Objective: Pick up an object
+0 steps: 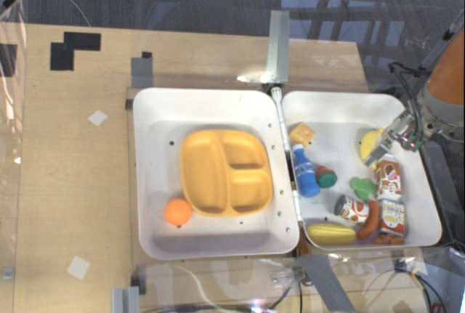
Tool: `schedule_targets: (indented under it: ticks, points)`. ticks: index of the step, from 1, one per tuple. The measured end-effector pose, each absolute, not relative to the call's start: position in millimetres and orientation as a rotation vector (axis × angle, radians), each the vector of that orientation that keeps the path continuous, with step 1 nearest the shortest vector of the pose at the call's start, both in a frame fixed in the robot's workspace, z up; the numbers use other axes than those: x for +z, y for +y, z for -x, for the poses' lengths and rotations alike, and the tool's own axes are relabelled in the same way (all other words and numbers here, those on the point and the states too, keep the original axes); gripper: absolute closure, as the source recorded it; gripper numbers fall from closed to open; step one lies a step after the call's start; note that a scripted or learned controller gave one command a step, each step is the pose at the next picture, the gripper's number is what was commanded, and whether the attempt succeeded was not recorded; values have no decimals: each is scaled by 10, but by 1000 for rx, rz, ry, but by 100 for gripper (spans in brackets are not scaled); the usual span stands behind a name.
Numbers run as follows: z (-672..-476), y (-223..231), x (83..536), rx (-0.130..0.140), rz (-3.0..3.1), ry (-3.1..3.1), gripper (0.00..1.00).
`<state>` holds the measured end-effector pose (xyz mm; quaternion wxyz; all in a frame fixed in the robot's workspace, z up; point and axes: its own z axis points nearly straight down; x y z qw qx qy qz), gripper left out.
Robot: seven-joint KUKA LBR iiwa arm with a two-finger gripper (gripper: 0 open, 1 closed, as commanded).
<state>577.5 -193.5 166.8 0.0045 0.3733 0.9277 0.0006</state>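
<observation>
The claw (386, 143) hangs low over the right-hand bin (341, 107), near its right wall, reaching in from the right under the arm's orange band (448, 75). Whether it is released or clenched I cannot tell from here; its metal tip sits right at the edge of a yellow lemon-like fruit (370, 144), and nothing is clearly caught in it.

Just nearer than the claw stands a red-and-white carton (388, 179), with a second white carton (392, 215) nearer still. Left of those lies a green vegetable (362, 187), then a small red-labelled can (352, 209) tipped on its side, and a reddish sausage (371, 221) beside it. A corn cob (330, 234) lies along the near wall of the bin. Further left, a blue bottle (305, 173) with a white cap lies close to the divider, touching a small red-and-green piece (326, 176), and a tan bread-like piece (301, 134) sits beyond the bottle.

In the left bin (156, 119) a yellow divided tray (225, 172) rests in the middle, with an orange ball (178, 212) just beside its near left corner. Both bins stand on the pale wooden worktop (73, 181).
</observation>
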Motion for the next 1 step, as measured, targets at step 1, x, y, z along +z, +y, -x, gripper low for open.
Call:
schedule_targets:
  ticks: [1]
  points:
    - [-5900, -1870, 1583, 3, -1249, 2873, 0]
